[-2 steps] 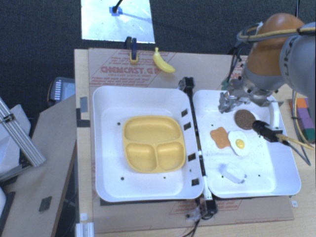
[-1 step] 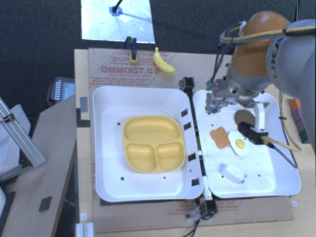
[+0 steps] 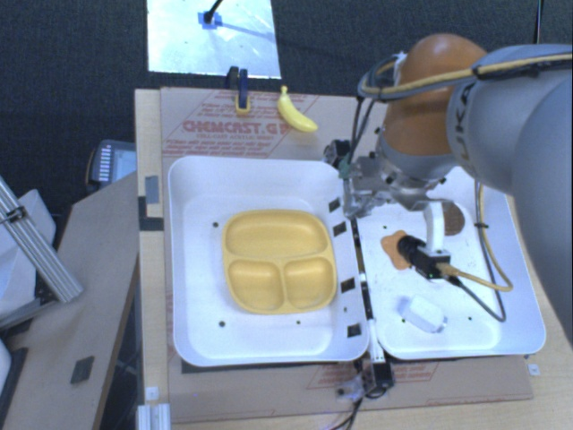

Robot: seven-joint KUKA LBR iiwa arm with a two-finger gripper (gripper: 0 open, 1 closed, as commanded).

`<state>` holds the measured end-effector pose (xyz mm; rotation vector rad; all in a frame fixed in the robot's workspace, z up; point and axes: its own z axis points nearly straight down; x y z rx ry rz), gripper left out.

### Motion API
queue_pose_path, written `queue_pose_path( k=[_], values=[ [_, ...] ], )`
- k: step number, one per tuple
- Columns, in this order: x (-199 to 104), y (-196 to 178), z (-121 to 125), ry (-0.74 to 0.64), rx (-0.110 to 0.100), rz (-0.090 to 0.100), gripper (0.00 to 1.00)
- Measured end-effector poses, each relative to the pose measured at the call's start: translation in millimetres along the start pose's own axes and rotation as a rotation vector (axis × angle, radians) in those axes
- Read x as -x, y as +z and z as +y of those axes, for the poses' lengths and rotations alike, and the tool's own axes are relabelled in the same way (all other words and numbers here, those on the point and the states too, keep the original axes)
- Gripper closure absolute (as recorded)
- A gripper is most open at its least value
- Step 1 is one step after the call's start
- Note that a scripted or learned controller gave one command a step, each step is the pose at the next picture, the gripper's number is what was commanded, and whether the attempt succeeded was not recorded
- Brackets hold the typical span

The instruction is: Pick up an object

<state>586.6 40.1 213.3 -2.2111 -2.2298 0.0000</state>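
Camera view: jaws (image 3: 360,206) sit low at the right bin's (image 3: 501,330) left wall, their opening impossible to judge; an orange piece (image 3: 392,249) lies just right of them, partly under a black fitting, arm hiding the bin's far side

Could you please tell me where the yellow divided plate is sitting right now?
The yellow divided plate lies flat in the middle of the left bin in the camera view, well left of the arm, which hangs over the right bin.
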Motion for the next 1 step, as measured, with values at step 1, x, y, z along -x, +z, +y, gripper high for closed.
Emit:
queue_pose_path(
  k=[1],
  values=[
    [-53.3, -6.7, 2.1, -0.002, 0.003, 0.002, 1.00]
  ],
)
